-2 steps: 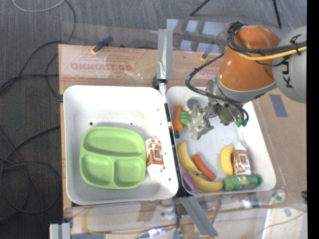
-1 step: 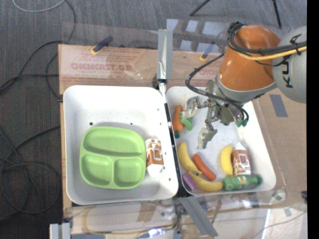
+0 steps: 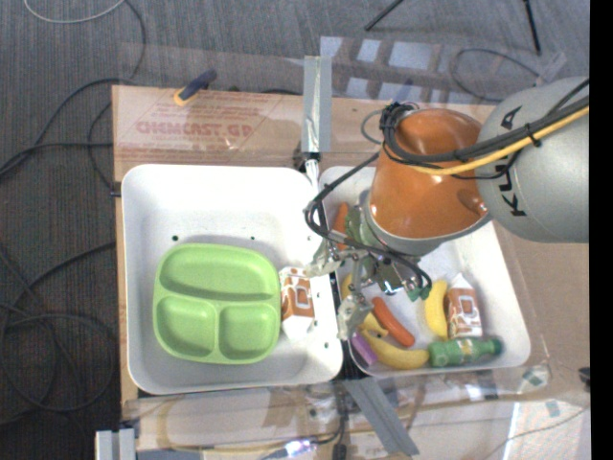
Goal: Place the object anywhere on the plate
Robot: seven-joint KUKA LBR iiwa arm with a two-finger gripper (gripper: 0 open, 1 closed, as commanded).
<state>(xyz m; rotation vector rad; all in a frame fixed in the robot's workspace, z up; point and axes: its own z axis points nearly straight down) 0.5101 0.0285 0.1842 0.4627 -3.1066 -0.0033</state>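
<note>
While starting at the near rim of the right bin point(image 3: 512, 348), finding a green bottle point(image 3: 465, 350) lying on its side, just beside a yellow banana point(image 3: 393, 356) and a red carrot-like piece point(image 3: 393, 322). Noting, a little farther back, a second banana point(image 3: 436, 307) and a small brown-and-white carton point(image 3: 464, 312) lying side by side. Seeing in the left bin point(image 3: 144, 199) the green plate point(image 3: 218, 302) with three compartments, and a white-and-orange carton point(image 3: 299, 302) lying against its right edge, on the bin floor rather than on the plate. Spotting the gripper point(image 3: 351, 293) hanging over the wall between the bins, just right of that carton; not being able to tell its grip state under the cables. Ending farther back at the orange band point(image 3: 426, 185) of the arm and the cardboard sheet point(image 3: 220, 127).
</note>
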